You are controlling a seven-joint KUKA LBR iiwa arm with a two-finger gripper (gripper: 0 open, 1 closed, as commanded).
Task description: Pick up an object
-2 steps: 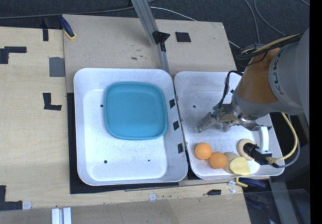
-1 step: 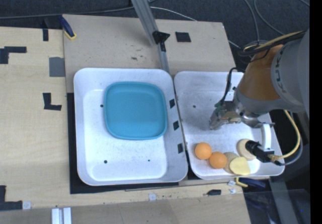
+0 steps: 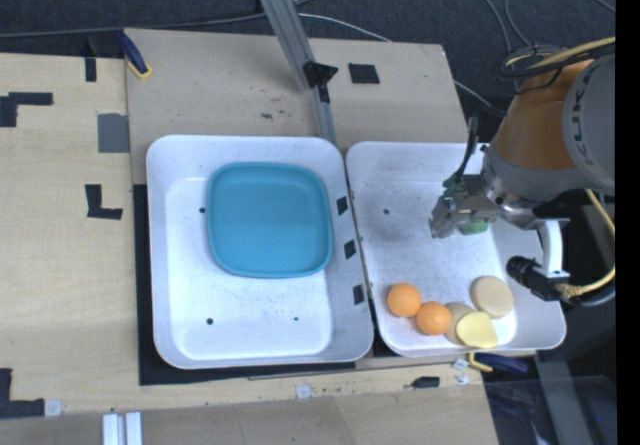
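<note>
My gripper hangs over the middle of the right bin, near its right wall. A small green thing peeks out just right of the gripper; I cannot tell whether it is held or lies on the bin floor. Along the bin's front edge lie two orange balls, a beige rounded piece, a yellow piece and a greyish piece partly hidden behind them. A blue square plate fills much of the left bin.
The arm's grey and orange body comes in from the right above the bin's far corner. A slanted metal pole rises behind the bins. Cables hang at the right bin's edge.
</note>
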